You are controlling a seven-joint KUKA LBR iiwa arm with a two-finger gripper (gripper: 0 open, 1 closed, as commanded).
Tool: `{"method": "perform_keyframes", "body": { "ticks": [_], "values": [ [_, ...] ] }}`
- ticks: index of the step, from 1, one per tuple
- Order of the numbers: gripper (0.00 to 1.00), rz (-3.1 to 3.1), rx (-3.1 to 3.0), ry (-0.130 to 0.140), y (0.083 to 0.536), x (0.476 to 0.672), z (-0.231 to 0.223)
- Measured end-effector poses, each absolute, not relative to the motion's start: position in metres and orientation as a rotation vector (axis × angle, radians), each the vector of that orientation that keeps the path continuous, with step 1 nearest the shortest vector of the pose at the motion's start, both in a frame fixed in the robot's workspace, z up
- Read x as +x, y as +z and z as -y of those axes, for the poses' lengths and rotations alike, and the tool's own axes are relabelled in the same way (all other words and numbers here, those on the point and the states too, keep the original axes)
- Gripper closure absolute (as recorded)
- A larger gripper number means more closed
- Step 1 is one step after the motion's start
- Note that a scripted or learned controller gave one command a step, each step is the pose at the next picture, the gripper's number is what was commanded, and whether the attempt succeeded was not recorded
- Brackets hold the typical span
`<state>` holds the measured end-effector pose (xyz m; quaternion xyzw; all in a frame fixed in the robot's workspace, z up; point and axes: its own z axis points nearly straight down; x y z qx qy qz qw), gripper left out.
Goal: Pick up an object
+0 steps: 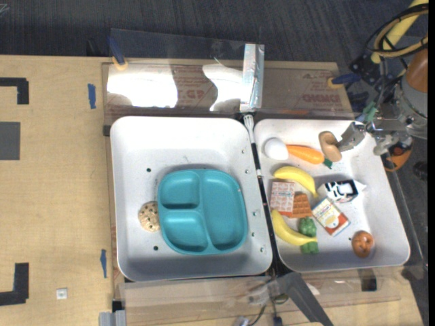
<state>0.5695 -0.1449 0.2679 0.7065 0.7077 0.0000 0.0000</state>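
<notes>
Clutter nearest you in the right bin (397, 240): a small orange-brown fruit (363, 243), cartons, two bananas (293, 179), broccoli. Farther back lie the carrot (305, 154) and a white egg (275, 148). End effector (355, 136) hovers at the bin's far right corner; you cannot tell its state. Likeliest target is the carrot, just left of it, long axis running left-right. A tan peg-like piece (329, 145) sits between them and may obstruct. Left bin (129, 182) holds a teal tray (202, 210) and cookie (149, 216).
</notes>
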Motion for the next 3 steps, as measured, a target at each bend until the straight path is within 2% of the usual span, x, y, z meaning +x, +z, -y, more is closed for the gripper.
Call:
{"method": "perform_keyframes", "body": {
  "ticks": [1, 2, 3],
  "values": [
    [0.0, -2.204, 2.225, 0.012, 0.126, 0.554, 0.123],
    [0.0, -2.194, 2.246, 0.001, 0.086, 0.621, 0.104],
    [1.0, -2.19, 2.242, 0.012, 0.1, 0.624, 0.103]
  ]
}}
